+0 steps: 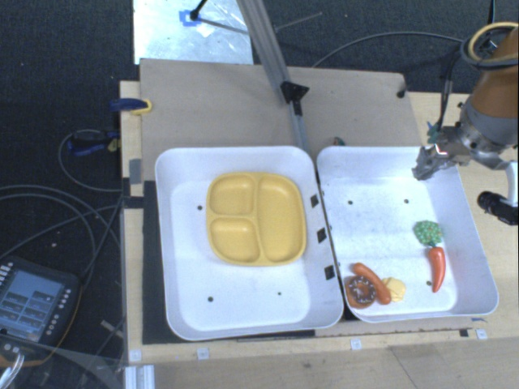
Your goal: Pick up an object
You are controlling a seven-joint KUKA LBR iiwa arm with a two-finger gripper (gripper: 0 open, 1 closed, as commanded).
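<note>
No readable text, labels, brands or numbers anywhere. Handheld pendant (28, 302) at lower left shows lit screen with blocks, characters too small to make out. Bins, yellow tray, toy foods, worktop carry no legible markings.

the arm (493, 108) comes in from the right, up near the far corner, its grey body bent downward with the orange band sitting just above the wrist. the claw (425, 168) hangs at the end of it, dark and small, angled down and to the left. it's too blurred from here to make out its tips.
</note>
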